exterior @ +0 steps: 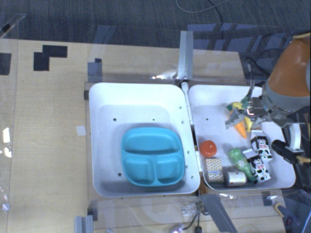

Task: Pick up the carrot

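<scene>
No writing could be read on the cow-print cartons [261,160] or the can [235,178] at the right bin's [214,106] 6 o'clock edge. The carrot [241,127] lay toward 1 o'clock, just under the gripper [241,114]; whether its jaws were apart or together could not be told. The left bin [112,101] held a blue tray [153,156]. Beyond the wooden bench [43,130], dark carpet [97,8] carried a looping cable [204,4].

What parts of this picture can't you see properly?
- End effector fingers: too small in the camera view to tell open or shut.
- Carrot: partly covered by the end effector.
- Arm: cut off at the right edge.
- Cow-patterned items: too blurry to identify.
</scene>
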`<move>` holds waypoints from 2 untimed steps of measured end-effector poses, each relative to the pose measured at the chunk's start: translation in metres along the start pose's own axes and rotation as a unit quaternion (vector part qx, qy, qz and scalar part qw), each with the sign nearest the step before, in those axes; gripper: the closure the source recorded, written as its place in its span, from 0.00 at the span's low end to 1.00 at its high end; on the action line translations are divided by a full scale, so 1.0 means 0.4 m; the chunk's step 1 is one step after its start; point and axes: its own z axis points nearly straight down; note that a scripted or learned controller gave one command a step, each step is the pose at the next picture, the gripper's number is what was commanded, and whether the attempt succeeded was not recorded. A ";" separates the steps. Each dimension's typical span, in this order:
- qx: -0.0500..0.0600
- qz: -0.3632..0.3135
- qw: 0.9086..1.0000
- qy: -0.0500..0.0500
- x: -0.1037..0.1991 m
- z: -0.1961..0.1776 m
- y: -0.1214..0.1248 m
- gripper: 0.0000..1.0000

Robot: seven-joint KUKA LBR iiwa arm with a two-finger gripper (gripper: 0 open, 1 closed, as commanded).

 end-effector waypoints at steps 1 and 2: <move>-0.002 0.015 1.000 0.000 -0.041 -0.092 -0.059 0.00; -0.001 0.064 0.998 0.000 -0.127 0.016 0.067 0.00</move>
